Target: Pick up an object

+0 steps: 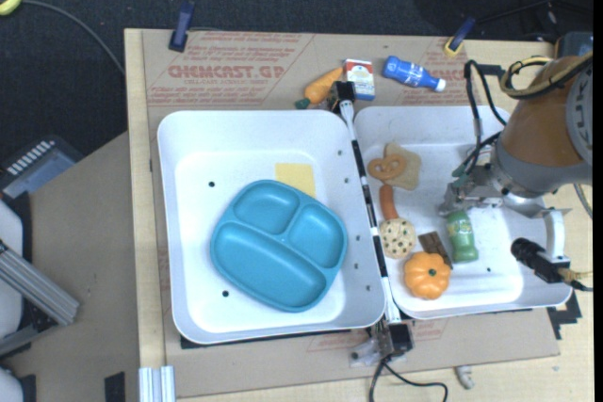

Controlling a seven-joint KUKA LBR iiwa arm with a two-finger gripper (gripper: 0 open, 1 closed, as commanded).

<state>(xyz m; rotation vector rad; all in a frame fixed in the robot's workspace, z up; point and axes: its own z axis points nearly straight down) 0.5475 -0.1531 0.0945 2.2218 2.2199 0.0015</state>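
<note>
I see my gripper (462, 202) low in the right bin (490, 132), right over the green bottle (462, 237) by the orange pumpkin (428, 276), but I can't tell its grip.

Brown bench board (236, 71) printed with red lettering, two white bins side by side on it, left bin (188, 146) well left of the gripper (464, 198), right bin (490, 292) under it, blue bottle (413, 73), small carton (359, 78) and orange piece (323, 86) lying beyond the gripper, toward the board's far edge
</note>
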